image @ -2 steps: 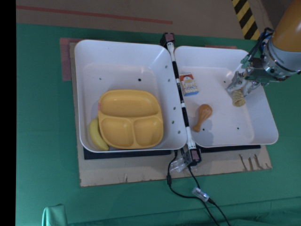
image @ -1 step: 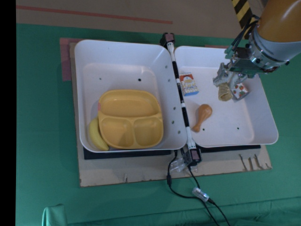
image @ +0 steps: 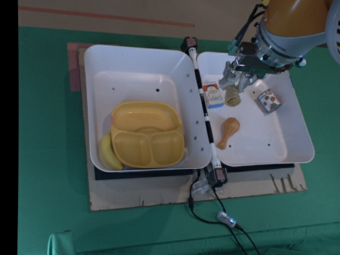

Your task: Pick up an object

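Note:
My gripper [image: 234, 85] hangs over the back of the right bin [image: 297, 142]. Directly under its tip is a small tan lump [image: 232, 96]; whether it is gripped or just lying below I cannot make out. A small white and orange box [image: 213, 95] lies just left of the lump, against the divider. To the right, a small grey box with red print [image: 269, 100] sits tilted. A tan toy drumstick [image: 228, 129] lies nearer the front, in the bin's middle.
The left bin [image: 106, 62] holds a yellow divided plate [image: 147, 134] with a banana [image: 109, 152] along its left side. A black and white divider bar [image: 204, 110] runs between the bins. Cables [image: 223, 217] trail off the front edge.

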Robot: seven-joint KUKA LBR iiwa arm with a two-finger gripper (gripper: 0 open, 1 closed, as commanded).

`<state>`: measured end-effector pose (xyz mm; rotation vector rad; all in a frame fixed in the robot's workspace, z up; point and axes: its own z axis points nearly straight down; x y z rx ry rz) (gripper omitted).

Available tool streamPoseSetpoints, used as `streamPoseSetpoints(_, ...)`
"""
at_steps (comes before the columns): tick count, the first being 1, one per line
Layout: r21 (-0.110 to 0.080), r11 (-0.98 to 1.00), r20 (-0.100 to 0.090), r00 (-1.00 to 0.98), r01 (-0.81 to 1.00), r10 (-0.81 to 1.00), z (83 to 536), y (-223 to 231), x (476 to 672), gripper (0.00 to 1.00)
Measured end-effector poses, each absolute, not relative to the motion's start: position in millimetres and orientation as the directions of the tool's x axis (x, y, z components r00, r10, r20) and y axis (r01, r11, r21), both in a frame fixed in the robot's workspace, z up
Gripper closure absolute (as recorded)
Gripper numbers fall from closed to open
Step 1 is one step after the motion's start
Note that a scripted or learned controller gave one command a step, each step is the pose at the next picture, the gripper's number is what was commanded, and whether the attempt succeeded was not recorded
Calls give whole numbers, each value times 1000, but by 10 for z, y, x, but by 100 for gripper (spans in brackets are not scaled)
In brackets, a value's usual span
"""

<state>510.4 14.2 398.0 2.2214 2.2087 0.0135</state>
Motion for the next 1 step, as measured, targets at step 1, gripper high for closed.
streamPoseSetpoints(1, 7, -5, 1, 5, 1000, 1000, 3891, 486, 5075, 100)
